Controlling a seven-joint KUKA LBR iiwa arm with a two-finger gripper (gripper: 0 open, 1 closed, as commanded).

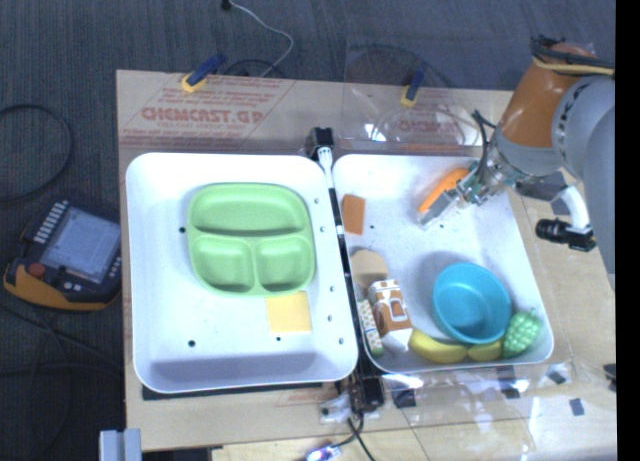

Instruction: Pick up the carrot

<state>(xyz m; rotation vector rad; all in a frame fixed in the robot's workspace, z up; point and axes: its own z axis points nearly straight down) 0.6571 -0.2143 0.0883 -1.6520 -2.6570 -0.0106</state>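
In the right-hand bin, my gripper meets the upper end of the carrot, which lies slanted near the far wall, well apart from the blue bowl and banana. I cannot tell whether I am spread or clamped. The grasp looks under way; next comes a firm close and a straight lift.

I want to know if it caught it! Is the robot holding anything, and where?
Cannot tell. The gripper sits at the carrot's right end, but a grasp isn't visible.
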